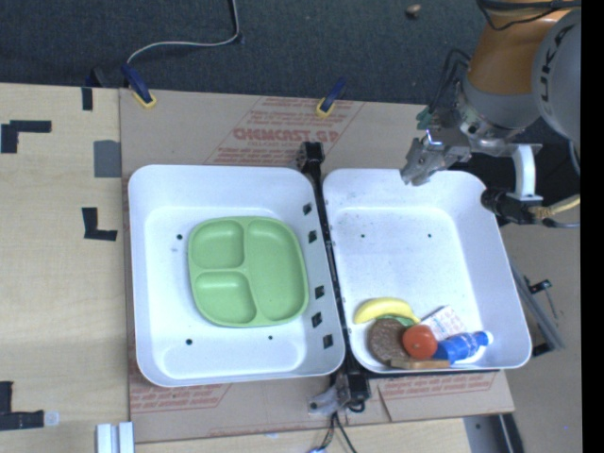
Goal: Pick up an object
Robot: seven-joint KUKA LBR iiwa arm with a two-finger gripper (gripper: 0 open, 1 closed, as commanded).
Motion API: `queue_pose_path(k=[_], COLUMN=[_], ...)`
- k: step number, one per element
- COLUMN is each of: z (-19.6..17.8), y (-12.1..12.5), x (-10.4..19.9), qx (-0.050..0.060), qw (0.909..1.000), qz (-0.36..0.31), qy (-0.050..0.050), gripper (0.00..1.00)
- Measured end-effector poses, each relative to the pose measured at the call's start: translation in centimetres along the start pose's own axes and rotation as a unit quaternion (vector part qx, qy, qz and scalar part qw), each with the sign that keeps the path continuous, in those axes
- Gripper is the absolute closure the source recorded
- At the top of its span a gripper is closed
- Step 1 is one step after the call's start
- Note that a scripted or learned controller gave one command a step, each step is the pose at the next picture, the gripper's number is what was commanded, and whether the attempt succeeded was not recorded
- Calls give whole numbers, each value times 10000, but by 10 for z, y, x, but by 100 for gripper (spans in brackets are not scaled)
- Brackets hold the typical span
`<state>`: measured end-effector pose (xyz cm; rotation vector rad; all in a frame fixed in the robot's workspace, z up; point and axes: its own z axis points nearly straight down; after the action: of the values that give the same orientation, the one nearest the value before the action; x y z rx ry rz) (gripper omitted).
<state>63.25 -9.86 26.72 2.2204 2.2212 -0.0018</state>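
In the right bin (427, 253) a small heap lies at the near right corner: a yellow banana (382, 309), a brown round cookie-like disc (386, 339), a red tomato-like ball (420, 342) and a blue and white bottle (459, 340). My gripper (416, 170) hangs above the far rim of that bin, well away from the heap, and I see nothing between its fingers.
The left bin (223, 272) holds a green divided plate (248, 270). A black hinge strip (319, 253) runs between the two bins. Both bins rest on a cardboard sheet (274, 130) held by clamps at the back.
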Motion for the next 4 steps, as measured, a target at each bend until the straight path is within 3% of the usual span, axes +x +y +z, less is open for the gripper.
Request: queue_pose_path(k=[1,2,3,4], z=[21,106,53,15], y=[-30,-22,-21,-76], x=[-58,-78,-46,-56], qx=[9,23,-5,2], qw=[10000,10000,10000,10000], qz=[5,2,-8,0], qy=[0,7,7,6], gripper=[100,100,100,100])
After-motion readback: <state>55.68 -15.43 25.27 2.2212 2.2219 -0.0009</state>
